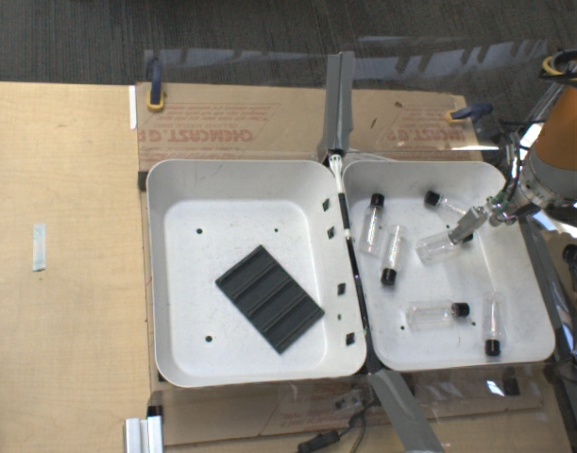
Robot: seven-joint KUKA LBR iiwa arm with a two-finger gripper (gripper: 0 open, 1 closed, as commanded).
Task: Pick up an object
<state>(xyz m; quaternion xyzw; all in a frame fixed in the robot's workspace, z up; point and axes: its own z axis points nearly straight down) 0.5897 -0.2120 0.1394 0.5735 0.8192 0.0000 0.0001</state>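
Note:
Several clear vials with black caps lie scattered in the right bin. One vial lies tilted near the bin's middle, and my gripper is right at its upper right end, touching or just above it. Whether the vial is gripped is not visible. Other vials lie at the upper left, beside that one, at the lower middle and at the lower right. A short capped one lies near the far wall. The arm's orange band is at the right edge.
The left bin holds a dark ridged rectangular slab, lying diagonally. A metal divider runs between the bins at the back. Cardboard lies under both bins, with clamps at its far corners.

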